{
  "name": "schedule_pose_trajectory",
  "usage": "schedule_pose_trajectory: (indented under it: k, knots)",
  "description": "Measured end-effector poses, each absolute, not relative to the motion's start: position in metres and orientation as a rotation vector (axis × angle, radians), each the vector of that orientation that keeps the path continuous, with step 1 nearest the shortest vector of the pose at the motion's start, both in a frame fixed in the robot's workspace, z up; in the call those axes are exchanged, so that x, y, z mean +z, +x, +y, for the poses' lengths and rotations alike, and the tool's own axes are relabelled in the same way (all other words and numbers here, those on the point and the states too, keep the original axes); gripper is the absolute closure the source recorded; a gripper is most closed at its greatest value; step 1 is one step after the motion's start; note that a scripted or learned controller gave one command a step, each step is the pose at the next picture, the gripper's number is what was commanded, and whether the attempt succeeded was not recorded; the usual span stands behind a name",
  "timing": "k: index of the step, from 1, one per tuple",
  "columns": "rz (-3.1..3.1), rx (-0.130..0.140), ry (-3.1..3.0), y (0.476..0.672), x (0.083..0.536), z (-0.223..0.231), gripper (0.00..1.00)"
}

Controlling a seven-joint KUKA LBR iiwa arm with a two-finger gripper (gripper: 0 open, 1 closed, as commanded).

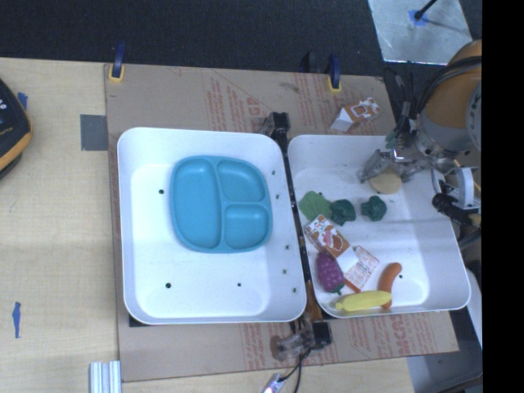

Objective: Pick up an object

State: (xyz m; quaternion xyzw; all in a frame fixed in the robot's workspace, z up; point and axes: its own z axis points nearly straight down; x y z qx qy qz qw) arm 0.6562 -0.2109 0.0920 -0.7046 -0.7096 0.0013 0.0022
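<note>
Cardboard covers the middle of the bench (57,219), and my two white bins sit on it side by side. The left bin (139,301) holds a blue divided plate (220,203), lying flat toward its far half.

The right bin (442,252) holds the small toys I can pick from. My gripper (391,164) hangs over the far part of this bin, the arm coming in from the right with its orange band just above the wrist. My fingers are spread apart, splayed to either side, with nothing between them. Just beside the tips, on their near right, lies a pale tan round piece (386,183), like a small bun or cookie; I cannot tell whether a finger touches it.

Nearer and to the left of that lie three green pieces in a loose row: a light green leafy one (313,204) close to the bin's left wall, a dark green one (343,211) beside it, and another dark green one (374,209) to its right. Nearer still, a small red-and-white packet (327,236) lies tilted, with a second white packet (359,264) just near and right of it. A purple grape bunch (330,273) sits against the left wall. At the near edge lie a yellow banana (364,301) and, leaning beside it, an orange-red sausage (390,275).

Outside the bins, on the cardboard past the far rim, lies another small carton (357,115). A yellow-and-black device (11,133) sits at the bench's far left edge.
</note>
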Motion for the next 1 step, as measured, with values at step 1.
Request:
schedule_pose_trajectory:
  k: [1]
  knots:
    - [-2.229, 0.006, -2.207, 0.6565, 0.1027, -0.2112, 1.0]
